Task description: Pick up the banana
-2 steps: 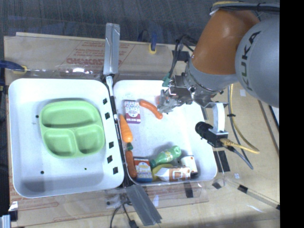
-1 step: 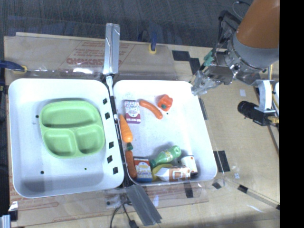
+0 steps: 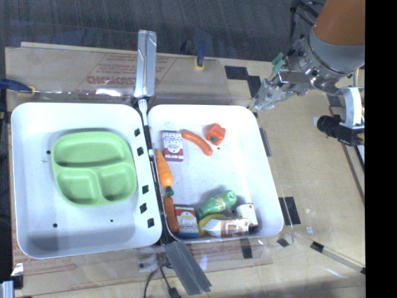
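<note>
While the arm (image 3: 338, 17) hangs at the upper right, the gripper (image 3: 265, 97) sits above the bench, just outside the far right corner of the right bin (image 3: 263, 166), over no object. Whether it is open or closed: cannot tell, the tip is small and blurred. Nothing visible in its grasp.

Banana (image 3: 207, 217): near end of the right bin, well apart from the gripper. Only a yellow strip shows, lying wedged between a green bottle (image 3: 218, 202) above it and a white bottle with an orange label (image 3: 227, 228) below it. It touches both and is partly covered by the green bottle.

Other contents, right bin:
- red and white carton (image 3: 172, 146) near the far left
- orange sausage (image 3: 197, 143) just beside it, lying at a slant
- red pepper (image 3: 214, 133) close to the sausage's far end
- carrot (image 3: 164, 169) along the left wall
- red box (image 3: 186, 221) at the near left, just beside the banana's end

Left bin (image 3: 25, 185): one green divided plate (image 3: 93, 166), lying flat near the middle.
</note>
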Controlling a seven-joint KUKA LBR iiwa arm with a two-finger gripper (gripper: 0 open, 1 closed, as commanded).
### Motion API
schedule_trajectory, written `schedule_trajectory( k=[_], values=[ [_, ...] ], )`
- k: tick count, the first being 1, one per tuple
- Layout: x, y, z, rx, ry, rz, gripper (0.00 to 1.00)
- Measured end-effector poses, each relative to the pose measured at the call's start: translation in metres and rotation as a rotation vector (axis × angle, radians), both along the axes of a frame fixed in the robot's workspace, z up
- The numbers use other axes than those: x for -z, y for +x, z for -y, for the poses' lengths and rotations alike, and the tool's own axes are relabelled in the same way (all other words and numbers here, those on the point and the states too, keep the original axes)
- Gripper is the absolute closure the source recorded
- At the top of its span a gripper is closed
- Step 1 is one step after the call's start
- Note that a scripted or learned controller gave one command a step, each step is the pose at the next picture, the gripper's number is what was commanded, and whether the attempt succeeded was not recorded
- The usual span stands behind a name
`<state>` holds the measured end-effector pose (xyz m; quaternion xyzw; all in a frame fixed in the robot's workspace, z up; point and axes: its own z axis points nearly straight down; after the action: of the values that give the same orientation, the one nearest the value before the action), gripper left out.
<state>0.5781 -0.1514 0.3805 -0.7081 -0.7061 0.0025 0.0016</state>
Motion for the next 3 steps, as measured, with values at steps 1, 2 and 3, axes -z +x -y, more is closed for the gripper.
schedule_trajectory(
  k=[1, 2, 3],
  values=[
    [-0.007, 0.002, -0.001, -0.008, -0.001, -0.006, 1.00],
    [0.043, 0.021, -0.083, -0.018, 0.000, -0.003, 1.00],
    [0.047, 0.079, -0.136, -0.056, 0.000, -0.001, 1.00]
  ],
)
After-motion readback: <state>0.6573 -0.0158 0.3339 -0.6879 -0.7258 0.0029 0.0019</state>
